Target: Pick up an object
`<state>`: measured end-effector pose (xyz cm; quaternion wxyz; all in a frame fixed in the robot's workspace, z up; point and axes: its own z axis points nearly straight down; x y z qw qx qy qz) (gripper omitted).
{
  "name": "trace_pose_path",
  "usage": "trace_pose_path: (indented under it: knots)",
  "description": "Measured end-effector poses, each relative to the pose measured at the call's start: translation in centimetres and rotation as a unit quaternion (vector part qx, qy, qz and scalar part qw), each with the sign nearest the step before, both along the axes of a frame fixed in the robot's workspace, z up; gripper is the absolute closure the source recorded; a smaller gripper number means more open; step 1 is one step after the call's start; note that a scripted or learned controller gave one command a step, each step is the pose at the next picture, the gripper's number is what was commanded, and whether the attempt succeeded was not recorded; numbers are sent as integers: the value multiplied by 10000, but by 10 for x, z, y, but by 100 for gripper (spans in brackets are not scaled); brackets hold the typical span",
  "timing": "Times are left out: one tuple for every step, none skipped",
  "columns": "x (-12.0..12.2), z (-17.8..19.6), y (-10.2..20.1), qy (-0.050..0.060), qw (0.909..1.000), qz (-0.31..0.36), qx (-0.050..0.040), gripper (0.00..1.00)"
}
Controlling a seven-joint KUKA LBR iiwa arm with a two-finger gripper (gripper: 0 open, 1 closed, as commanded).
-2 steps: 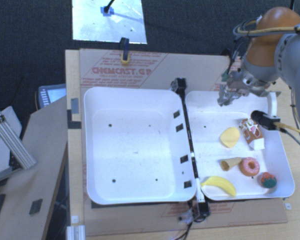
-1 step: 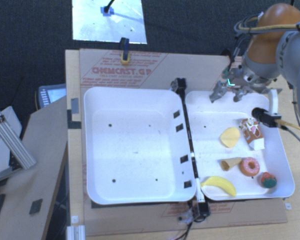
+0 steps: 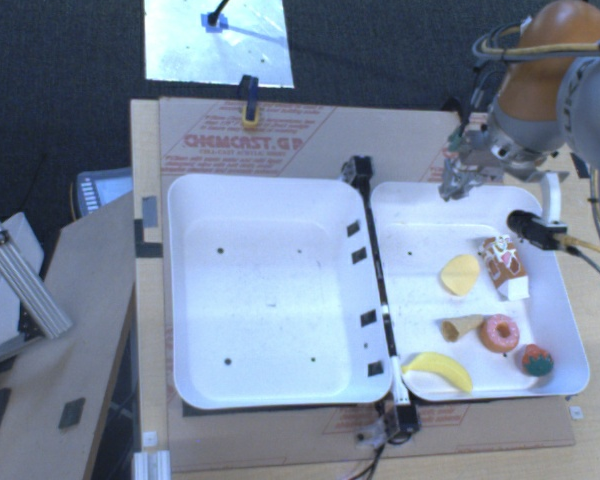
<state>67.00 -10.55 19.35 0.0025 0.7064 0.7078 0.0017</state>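
My gripper [image 3: 454,187] hangs over the far edge of the right bin [image 3: 420,278], pointing down, with nothing visibly between its fingers. Several toy foods lie in that bin, all nearer the camera than the gripper. A pale yellow chip-like piece [image 3: 460,274] is in the middle. A brown and white cake-like piece [image 3: 504,265] lies to its right. Lower down are a small cone [image 3: 462,326], a pink donut [image 3: 499,333], a red and green fruit [image 3: 536,360] and a yellow banana [image 3: 439,371] at the front edge.
The left bin [image 3: 265,288] sits beside the right one, with a black divider strip [image 3: 372,268] between them. Both rest on a cardboard sheet [image 3: 280,138]. A shiny metal plate [image 3: 217,28] lies on the dark floor behind.
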Motion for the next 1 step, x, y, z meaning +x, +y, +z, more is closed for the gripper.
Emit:
trace_pose_path:
  knots:
    - [0,0,0,4,10000,0,-1,0]
